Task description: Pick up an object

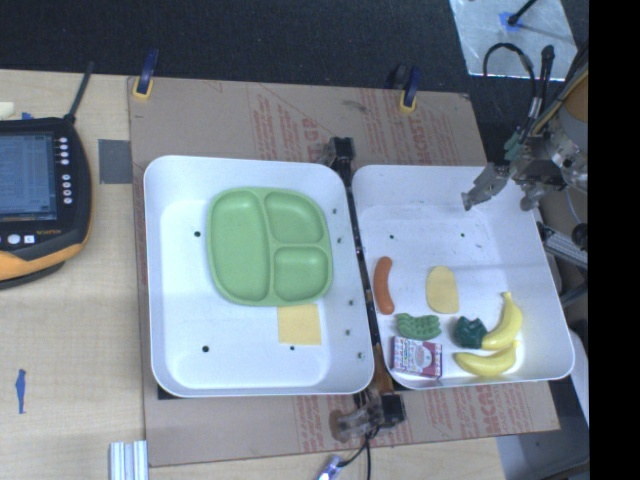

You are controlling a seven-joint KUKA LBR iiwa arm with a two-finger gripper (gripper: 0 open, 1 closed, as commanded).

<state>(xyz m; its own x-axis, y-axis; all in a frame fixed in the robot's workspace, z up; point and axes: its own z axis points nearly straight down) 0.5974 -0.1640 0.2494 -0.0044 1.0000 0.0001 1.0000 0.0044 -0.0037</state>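
The right bin [520, 238] holds several toy foods along its near side: an orange sausage [383, 284], a pale yellow oval piece [442, 289], a light green leafy piece [417, 324], a dark green broccoli [468, 330], a bunch of yellow bananas [497, 340] and a red-and-white packet [416, 357]. My gripper [503, 196] hovers over the far right corner of this bin, open, with nothing between its fingers. It is well behind the foods and apart from all of them.
The left bin [175, 298] carries a green divided plate [270, 245] and a yellow cheese square [299, 324]. A teach pendant [35, 193] lies on the bench at the far left. Clamps sit between the bins at the far and near edges.
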